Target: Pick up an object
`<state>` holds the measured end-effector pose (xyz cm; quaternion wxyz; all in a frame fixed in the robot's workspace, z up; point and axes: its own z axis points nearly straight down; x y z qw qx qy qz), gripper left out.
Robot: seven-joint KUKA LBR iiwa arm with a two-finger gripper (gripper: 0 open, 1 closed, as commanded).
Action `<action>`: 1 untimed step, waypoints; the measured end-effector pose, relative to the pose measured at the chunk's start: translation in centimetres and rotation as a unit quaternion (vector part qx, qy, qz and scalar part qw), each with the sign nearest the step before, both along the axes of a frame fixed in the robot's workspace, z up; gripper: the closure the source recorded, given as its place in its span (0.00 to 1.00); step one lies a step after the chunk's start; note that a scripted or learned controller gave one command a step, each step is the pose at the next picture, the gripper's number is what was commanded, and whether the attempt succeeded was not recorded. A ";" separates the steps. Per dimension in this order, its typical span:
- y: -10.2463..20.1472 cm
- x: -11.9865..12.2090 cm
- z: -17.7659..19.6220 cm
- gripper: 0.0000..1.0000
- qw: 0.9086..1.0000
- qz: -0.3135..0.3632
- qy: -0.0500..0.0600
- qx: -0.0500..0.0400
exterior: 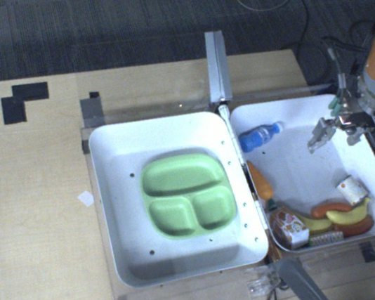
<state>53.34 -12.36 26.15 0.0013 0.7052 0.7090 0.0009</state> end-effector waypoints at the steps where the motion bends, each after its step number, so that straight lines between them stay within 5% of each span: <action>1: 0.1 0.2 1.1 1.00 1.000 0.002 -0.002 0.000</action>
